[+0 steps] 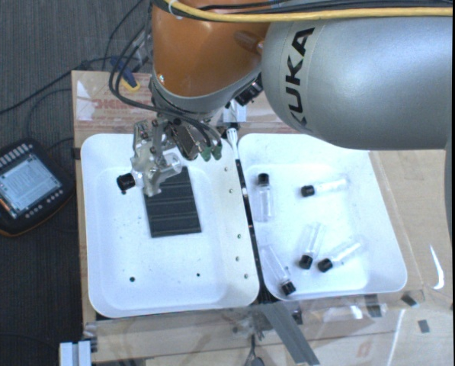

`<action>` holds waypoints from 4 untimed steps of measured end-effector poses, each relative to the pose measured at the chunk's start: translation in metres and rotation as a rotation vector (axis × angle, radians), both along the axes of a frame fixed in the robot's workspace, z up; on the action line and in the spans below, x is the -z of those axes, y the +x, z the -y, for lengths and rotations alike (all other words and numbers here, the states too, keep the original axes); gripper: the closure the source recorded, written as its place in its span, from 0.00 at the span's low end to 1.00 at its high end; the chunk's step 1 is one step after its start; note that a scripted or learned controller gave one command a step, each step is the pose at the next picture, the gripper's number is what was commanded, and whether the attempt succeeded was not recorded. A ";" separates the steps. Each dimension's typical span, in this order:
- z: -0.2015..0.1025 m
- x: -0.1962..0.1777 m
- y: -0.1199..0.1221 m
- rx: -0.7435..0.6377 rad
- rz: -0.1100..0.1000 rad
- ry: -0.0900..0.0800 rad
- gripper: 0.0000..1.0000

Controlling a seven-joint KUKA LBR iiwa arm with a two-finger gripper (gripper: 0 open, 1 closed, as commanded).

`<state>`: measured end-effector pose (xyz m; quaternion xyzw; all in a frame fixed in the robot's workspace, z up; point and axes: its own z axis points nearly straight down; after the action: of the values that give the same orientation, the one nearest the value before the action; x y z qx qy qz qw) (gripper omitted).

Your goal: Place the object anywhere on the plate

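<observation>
A black ridged plate (174, 207) lies flat in the left bin (113, 280). My gripper (151, 175) hangs over the plate's upper left corner, under the orange wrist. A clear vial with a black cap (126, 181) lies crosswise between the fingers, its cap sticking out to the left, so the gripper is shut on it. The vial sits just left of the plate's edge, slightly above the bin floor. The wrist hides the upper part of the gripper.
The right bin (379, 227) holds several more clear vials with black caps, such as one (264, 198) near the divider and one (322, 187) further back. A teach pendant (21, 185) lies off the bench at left. Cables (132, 75) hang behind the left bin.
</observation>
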<state>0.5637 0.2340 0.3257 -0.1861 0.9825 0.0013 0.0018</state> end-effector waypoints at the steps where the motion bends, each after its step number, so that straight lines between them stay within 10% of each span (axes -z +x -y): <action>1: 0.000 0.096 0.038 0.033 -0.004 0.000 1.00; 3: -0.003 0.076 0.039 0.034 0.002 0.008 1.00; 4: 0.001 0.058 -0.027 -0.132 -0.001 -0.002 1.00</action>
<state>0.5364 0.2331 0.2679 -0.2504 0.9681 0.0003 0.0010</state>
